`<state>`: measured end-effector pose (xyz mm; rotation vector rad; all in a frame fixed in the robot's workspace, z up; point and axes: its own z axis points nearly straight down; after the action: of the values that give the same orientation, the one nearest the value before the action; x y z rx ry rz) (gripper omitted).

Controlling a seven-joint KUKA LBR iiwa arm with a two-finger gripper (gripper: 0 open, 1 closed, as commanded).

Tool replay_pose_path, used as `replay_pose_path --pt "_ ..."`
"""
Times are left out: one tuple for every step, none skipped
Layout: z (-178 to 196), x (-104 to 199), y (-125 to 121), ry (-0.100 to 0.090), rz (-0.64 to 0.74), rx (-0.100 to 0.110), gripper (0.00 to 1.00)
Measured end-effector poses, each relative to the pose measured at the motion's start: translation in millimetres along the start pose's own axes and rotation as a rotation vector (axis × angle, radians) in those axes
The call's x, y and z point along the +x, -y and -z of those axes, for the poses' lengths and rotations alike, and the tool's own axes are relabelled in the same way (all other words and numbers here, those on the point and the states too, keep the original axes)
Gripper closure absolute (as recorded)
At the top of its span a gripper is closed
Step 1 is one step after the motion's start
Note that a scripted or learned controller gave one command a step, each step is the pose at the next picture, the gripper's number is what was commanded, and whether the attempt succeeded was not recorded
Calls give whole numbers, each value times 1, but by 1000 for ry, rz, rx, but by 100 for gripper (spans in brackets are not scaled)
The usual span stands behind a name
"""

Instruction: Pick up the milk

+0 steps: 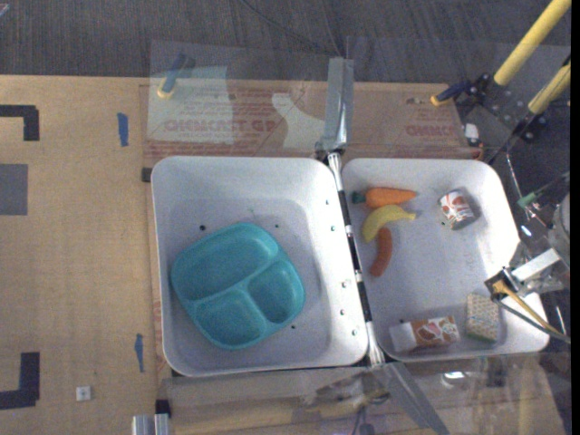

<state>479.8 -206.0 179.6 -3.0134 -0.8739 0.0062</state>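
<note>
Camera view, looking down at a slant: two shallow white bins side by side on bench. Left bin (181,188) w/ a teal divided plate (237,285), three compartments, sitting toward lower middle of bin floor.

Right bin (426,270) w/ food items. Top left area: carrot (391,195) lying across, banana (386,220) just below it and close to touching, sausage (382,250) below banana, roughly upright in frame. Small red-and-white can-like item (458,208) near top right, tilted on its side. Milk (424,333) = small carton lying flat along bottom edge of right bin, white end to left, reddish print to right. Green-tan sponge-like block (483,317) just right of milk, near bottom right corner.

Gripper (509,285) at right rim of right bin, above sponge-like block, well apart from milk. Jaws: cannot tell open or closed, partly cut off and blurred. Nothing seen btwn them.

Yellow poles (535,34) top right, off bench.
</note>
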Motion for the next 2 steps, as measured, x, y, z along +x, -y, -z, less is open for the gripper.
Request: replay_pose_path --pt "16 5 7 -1 175 -3 100" --pt "25 4 6 -1 173 -3 100"
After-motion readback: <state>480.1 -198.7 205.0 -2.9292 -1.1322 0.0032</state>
